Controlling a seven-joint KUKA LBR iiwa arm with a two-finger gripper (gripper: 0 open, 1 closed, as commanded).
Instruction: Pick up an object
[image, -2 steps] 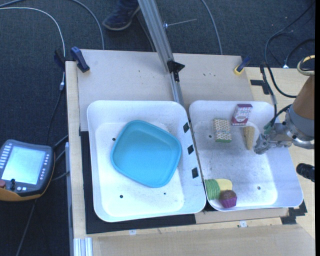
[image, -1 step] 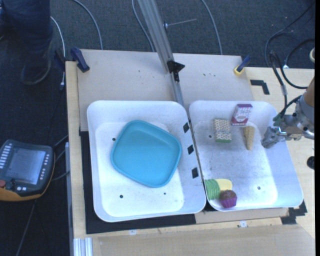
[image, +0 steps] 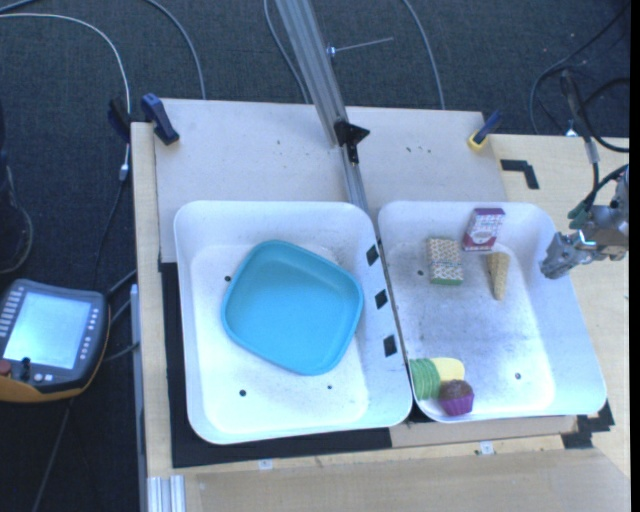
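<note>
As the two-finger gripper (image: 560, 258) hangs at the right white bin's (image: 580, 350) right rim, whether it is open cannot be told; the approach is under way. Nearest is the tan cone-shaped toy (image: 497, 273), toward the bin's far edge; next, reach inward and descend.

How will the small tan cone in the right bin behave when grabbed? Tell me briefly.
The small tan cone lies on its side on the right white bin, so a nudge would probably roll it in an arc. Its tapered shape may squirt out of a squeeze. It looks like a light toy, likely easy to lift.
</note>
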